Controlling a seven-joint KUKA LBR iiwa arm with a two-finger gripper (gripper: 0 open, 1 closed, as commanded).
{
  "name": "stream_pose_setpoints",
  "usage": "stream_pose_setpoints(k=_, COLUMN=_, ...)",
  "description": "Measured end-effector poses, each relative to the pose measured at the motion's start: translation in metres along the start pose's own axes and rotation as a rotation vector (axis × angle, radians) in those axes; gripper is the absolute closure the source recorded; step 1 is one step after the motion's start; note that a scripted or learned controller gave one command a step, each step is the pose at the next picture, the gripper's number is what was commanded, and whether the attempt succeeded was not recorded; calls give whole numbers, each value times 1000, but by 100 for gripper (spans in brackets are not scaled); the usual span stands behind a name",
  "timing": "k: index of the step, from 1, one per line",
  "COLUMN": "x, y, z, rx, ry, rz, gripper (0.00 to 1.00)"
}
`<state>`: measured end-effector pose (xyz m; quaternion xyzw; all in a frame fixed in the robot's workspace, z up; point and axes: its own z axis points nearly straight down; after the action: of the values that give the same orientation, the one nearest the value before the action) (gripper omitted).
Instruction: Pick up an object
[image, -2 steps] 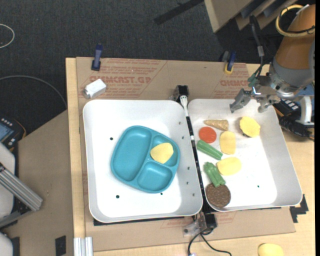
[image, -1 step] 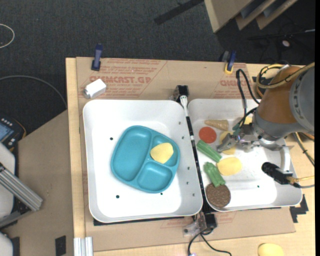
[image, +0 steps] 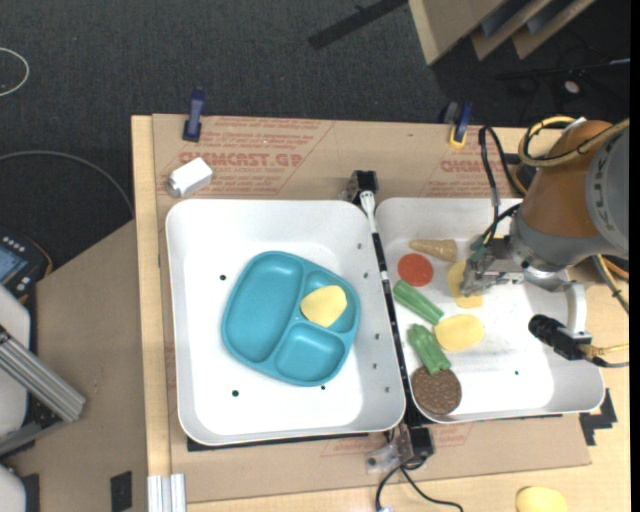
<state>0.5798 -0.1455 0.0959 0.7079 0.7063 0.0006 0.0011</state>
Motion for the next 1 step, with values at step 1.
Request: stream_pose_setpoints(k=1, x=119, y=58, z=-96, rx=-12, ry=3, rz=-15, gripper=100)
